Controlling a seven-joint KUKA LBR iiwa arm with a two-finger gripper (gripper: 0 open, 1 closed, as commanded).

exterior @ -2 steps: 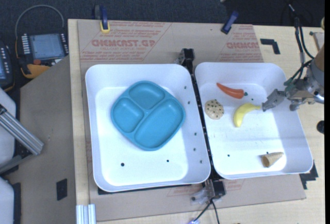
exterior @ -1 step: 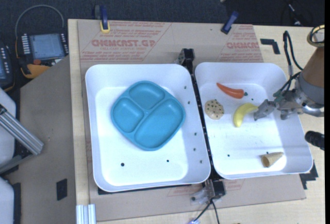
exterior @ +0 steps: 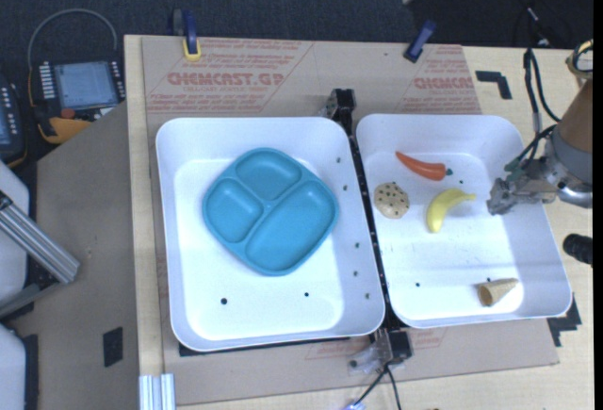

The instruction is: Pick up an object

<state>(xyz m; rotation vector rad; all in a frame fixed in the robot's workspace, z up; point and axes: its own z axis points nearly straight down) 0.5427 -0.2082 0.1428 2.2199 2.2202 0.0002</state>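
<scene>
The right bin (exterior: 528, 304) holds a red chili pepper (exterior: 421, 166), a round speckled cookie (exterior: 391, 200), a yellow banana (exterior: 445, 207) and a tan cone-shaped piece (exterior: 497, 290). My gripper (exterior: 501, 199) reaches in from the right edge and sits low over the right side of that bin, just right of the banana and apart from it. Nothing shows between its fingers.
The left bin (exterior: 188, 286) holds a blue divided plate (exterior: 270, 209). A black hinge strip (exterior: 363, 210) runs between the two bins. Cardboard (exterior: 283, 69) lies under both, with clamps at its far edge.
</scene>
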